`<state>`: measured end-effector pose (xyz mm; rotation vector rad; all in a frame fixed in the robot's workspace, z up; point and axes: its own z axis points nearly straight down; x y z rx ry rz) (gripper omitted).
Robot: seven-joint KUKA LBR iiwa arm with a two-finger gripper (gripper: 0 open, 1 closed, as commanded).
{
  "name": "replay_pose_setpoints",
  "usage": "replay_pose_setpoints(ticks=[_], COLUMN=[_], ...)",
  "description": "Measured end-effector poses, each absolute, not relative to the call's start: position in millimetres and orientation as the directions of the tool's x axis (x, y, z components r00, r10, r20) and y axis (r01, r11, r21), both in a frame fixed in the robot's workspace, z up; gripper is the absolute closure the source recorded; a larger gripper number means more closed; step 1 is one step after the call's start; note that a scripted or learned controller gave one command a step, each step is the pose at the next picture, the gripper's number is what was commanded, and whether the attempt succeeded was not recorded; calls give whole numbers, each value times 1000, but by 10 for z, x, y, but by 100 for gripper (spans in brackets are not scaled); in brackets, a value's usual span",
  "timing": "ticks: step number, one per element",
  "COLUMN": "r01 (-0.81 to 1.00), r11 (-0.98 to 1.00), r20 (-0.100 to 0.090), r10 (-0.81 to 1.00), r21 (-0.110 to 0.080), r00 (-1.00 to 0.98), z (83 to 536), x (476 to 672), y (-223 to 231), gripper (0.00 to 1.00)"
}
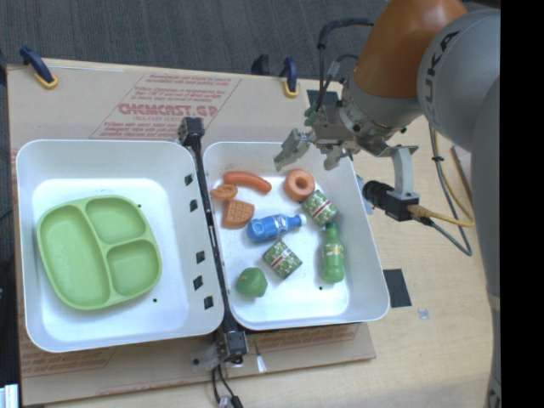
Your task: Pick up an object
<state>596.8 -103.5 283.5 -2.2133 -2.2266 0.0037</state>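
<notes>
Our hand [315, 149] hangs with fingers spread and nothing between them. Just below it lies the doughnut [299, 184], so we judge that the likeliest pick.

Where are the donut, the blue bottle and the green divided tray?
donut [299, 184]: camera view, on its orange ring, right bin.
blue bottle [272, 226]: camera view, on its body, right bin.
green divided tray [96, 250]: camera view, on its central divider, left bin.
</notes>
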Motion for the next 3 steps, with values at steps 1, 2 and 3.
replay_pose_setpoints(ticks=[1, 2, 3], r01=[1000, 1000, 1000], r11=[7, 7, 6], r20=[-2, -1, 0], r10=[1000, 1000, 1000], r21=[-2, -4, -5], r00=[-7, -7, -6], z=[2796, 2182, 1251], x=[5264, 4774, 5173], y=[-751, -888, -1399], gripper=[0, 0, 0])
